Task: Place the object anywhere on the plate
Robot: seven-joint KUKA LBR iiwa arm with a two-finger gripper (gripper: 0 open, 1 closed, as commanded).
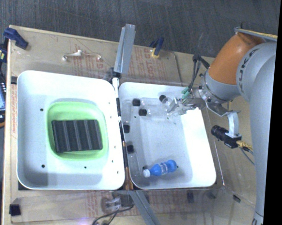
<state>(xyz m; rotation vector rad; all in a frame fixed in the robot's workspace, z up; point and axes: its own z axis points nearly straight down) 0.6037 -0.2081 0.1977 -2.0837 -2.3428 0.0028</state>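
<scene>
White plastic forms both shallow bins on the bench [63,45], seen from the one fixed camera above. The left bin [31,91] holds a light green plate [77,114] with a dark ribbed insert at its centre; the plate sits near the middle of that bin. The right bin [201,153] carries the task's thing, a small plastic bottle [162,168] with a blue label and a white cap, lying on its side at about six o'clock in the bin, near the front wall, cap end pointing toward eight o'clock. The bottle lies well apart from the plate, in the other bin, with the divider between them.

From three o'clock the grey arm [261,95] with its orange band reaches in, and its gripper [173,106] hangs over the right bin's far side, at about twelve o'clock of that bin. The fingers [170,103] look pale and see-through against the white floor; they seem spread apart, clasping nothing, and the bottle is well apart from them toward six o'clock. A few small dark pieces sit along the right bin's left wall and far corner, near the gripper. Blue clamps show at the bench's far edge, at eleven and twelve o'clock.
</scene>
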